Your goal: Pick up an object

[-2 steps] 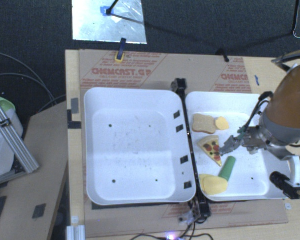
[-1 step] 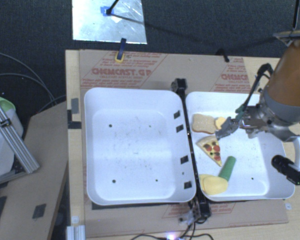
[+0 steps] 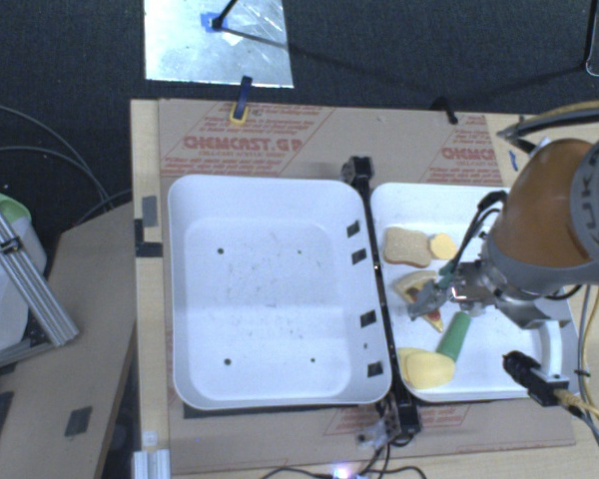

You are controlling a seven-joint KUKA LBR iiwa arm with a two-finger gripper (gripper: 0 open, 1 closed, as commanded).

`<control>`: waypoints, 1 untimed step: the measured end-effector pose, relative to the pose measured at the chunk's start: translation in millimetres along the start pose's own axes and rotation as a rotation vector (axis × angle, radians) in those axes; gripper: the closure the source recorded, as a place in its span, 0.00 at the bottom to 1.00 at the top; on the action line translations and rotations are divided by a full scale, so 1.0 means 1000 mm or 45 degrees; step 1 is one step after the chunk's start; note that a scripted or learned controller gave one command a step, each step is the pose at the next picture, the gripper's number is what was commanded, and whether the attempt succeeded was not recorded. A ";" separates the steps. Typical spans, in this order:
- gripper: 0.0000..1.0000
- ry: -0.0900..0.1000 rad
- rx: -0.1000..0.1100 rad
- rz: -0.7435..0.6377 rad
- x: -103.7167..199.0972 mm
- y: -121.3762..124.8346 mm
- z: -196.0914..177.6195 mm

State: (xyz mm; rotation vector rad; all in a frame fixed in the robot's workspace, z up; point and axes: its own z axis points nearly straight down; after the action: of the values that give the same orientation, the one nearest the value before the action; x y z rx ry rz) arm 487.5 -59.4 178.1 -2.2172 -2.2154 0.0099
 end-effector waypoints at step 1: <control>0.00 -0.001 -0.005 0.002 -0.027 -0.002 0.071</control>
State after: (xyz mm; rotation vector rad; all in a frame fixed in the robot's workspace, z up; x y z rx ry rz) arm 484.8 -86.0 107.1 -2.2212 -2.2167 0.0061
